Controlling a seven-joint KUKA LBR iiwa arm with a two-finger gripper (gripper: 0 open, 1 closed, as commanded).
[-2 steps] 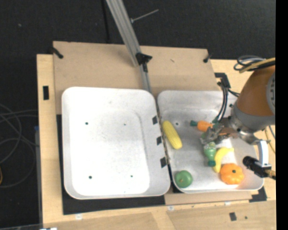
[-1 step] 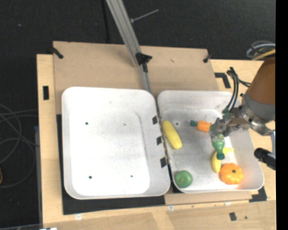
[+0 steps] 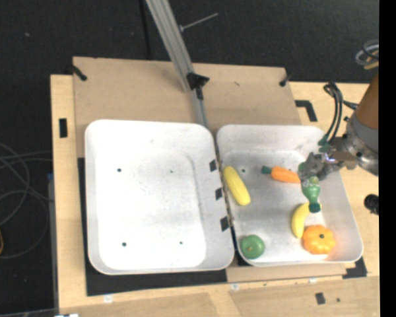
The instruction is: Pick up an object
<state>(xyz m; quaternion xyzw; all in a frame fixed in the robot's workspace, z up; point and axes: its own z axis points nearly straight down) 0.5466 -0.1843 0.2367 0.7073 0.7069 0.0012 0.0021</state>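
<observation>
Counter [image 3: 145, 84]: pale tan board, set on a wider tan panel, with dark floor behind and to the left. Loose cables [image 3: 13, 170] trail over the floor at the left. A grey metal rail [image 3: 171, 35] slants down from the top to a black clamp [image 3: 197, 81] at the counter's back edge.

Left bin [image 3: 152, 197]: shallow, white, lightly speckled, with a few small dark dots on its floor. It lies touching the right bin along a seam with black clips.

Right bin [image 3: 264, 144]: shallow, white. Contents:
- corn [image 3: 237, 185], yellow, lying near the seam, at the left side.
- carrot [image 3: 284, 174], orange, lying across the upper middle.
- green ball [image 3: 253, 246], at the near left corner.
- banana [image 3: 299, 220], small, yellow, just beside the pumpkin.
- pumpkin [image 3: 318, 239], orange, at the near right corner.
- a small green and white item [image 3: 311, 195], just above the banana; I cannot tell what it is.

My arm [image 3: 368, 121]: enters from the right, over the right bin's far right side.

My jaws [image 3: 315, 170]: over the right bin, just right of the carrot's end and above the green and white item. I cannot tell whether they are open or closed, nor whether they touch anything.
</observation>
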